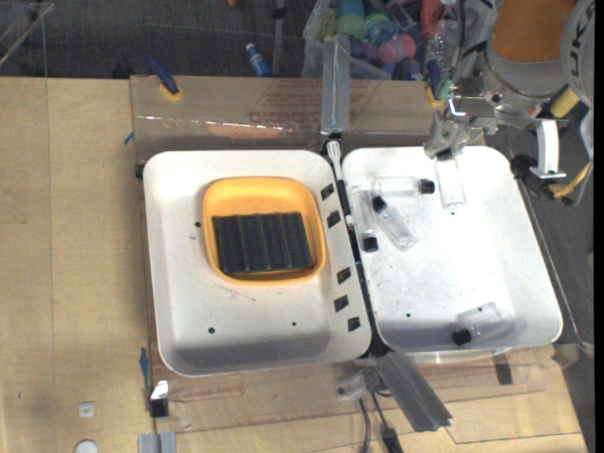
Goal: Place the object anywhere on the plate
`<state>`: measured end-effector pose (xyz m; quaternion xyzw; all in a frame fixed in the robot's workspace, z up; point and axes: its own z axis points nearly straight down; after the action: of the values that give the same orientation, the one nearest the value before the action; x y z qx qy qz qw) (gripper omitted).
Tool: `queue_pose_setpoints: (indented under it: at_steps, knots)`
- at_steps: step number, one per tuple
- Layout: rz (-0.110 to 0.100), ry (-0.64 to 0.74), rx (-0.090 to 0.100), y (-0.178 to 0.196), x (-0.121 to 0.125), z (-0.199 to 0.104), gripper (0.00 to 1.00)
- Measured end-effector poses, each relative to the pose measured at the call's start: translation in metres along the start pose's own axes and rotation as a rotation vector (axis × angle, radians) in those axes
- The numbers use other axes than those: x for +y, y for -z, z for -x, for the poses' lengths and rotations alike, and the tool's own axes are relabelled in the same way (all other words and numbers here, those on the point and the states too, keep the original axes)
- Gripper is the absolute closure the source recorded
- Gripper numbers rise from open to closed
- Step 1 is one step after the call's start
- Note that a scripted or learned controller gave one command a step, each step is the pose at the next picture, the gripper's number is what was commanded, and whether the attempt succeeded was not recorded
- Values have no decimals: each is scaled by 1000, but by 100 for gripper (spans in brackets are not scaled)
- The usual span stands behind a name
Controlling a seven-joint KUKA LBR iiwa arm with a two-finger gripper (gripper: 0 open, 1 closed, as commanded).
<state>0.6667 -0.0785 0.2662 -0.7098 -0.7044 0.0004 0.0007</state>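
Clear plastic pieces (pixel 392 217) in right bin (pixel 528 253): light, slippery; grip mid-body. Plate (pixel 262 228) centre-left. Tool (pixel 444 149) upper right; opening cannot tell.

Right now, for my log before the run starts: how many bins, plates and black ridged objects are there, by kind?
White bin: 2
Orange plate: 1
Black ridged object: 1
Total: 4
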Motion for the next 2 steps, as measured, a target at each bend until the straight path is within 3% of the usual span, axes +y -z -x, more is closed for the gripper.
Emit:
queue_pose_setpoints:
  at_steps: [1, 2]
  knots:
    - [-1, 149, 1, -11, 0, -47, 100]
    - [6, 170, 0, 6, 0, -50, 100]
